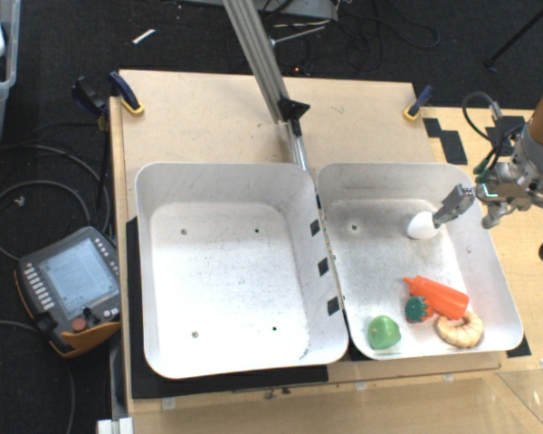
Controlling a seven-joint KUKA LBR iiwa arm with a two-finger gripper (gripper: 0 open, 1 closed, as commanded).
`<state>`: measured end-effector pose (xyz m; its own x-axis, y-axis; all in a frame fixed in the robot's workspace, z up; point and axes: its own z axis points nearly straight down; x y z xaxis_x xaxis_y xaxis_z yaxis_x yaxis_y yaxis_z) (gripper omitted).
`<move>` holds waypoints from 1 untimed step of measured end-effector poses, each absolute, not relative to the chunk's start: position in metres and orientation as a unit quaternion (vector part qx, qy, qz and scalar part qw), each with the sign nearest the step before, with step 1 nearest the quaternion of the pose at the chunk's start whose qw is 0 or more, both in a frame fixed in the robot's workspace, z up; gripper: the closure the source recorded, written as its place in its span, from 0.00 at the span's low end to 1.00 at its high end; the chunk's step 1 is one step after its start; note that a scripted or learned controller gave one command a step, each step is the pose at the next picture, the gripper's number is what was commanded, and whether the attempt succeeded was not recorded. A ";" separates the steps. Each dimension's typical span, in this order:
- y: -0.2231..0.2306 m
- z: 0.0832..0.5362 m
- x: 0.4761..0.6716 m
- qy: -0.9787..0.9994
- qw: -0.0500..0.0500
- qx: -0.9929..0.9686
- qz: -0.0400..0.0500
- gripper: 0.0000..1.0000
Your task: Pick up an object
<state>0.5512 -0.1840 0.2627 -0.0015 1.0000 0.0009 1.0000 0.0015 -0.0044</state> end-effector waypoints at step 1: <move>-0.184 0.265 0.552 -0.708 0.000 -0.707 0.000 0.00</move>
